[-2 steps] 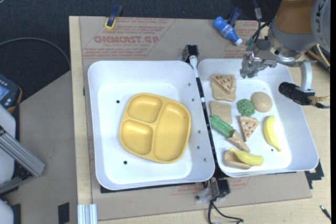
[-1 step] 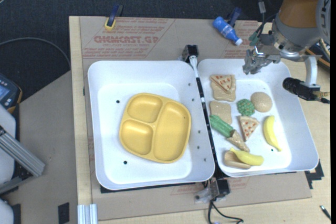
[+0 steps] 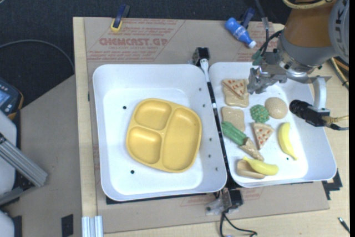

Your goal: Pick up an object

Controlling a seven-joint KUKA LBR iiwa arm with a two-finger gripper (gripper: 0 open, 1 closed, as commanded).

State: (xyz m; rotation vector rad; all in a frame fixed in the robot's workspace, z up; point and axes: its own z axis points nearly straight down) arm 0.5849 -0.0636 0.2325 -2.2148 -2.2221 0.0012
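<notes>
My gripper (image 3: 258, 84) hovers over right bin (image 3: 321, 166), near toast slice (image 3: 235, 91). Can't tell its state. Next: go down, grab.

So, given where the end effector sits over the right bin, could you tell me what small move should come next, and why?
Probably a short descent onto the sandwich piece. The end effector appears to hover at that piece's right edge in the right bin, with the green broccoli-like piece just in front of it, so a slight shift toward the sandwich first may help avoid clipping its neighbour.
</notes>
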